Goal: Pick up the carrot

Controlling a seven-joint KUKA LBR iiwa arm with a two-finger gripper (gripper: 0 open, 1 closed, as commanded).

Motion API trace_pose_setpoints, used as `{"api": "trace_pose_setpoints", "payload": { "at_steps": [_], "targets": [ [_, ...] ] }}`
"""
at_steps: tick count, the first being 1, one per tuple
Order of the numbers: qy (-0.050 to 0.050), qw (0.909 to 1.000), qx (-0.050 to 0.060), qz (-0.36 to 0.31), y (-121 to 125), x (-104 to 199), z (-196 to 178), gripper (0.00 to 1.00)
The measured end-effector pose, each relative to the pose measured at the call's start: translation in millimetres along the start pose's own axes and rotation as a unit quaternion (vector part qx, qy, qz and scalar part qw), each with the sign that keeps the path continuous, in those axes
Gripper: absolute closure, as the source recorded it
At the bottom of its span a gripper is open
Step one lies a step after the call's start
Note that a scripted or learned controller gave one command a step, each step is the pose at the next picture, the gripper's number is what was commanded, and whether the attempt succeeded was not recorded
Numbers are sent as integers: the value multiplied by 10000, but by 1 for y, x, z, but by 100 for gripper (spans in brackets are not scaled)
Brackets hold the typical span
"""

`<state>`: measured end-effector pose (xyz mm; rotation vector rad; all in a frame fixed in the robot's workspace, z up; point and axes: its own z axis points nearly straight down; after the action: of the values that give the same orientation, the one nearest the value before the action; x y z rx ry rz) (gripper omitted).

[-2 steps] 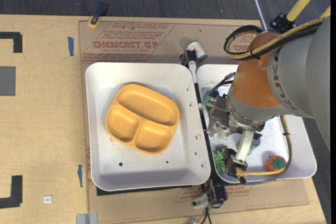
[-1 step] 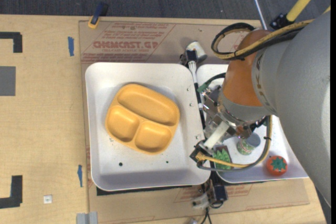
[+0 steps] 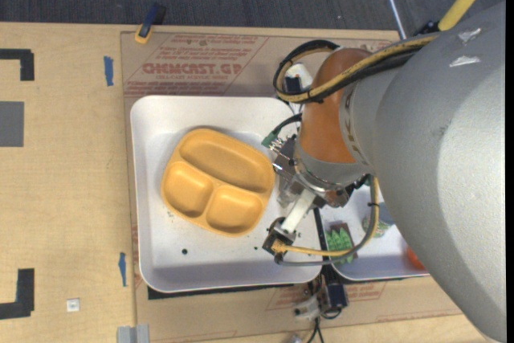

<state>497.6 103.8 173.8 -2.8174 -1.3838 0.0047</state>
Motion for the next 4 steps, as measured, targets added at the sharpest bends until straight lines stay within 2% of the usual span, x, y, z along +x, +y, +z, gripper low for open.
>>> {"api": "trace_pose_setpoints", "payload": {
  "at_steps": [1,2,3,4],
  "targets": [
    [-1,9789,-1,-2045,13,23,40,100],
    [5,9959,-19,-901,48,-39,-54,100],
    [5,9970,-12,-775,-48,46,-55,100],
    [5,9999,-17,169,12,23,-74,100]
  ]
}}
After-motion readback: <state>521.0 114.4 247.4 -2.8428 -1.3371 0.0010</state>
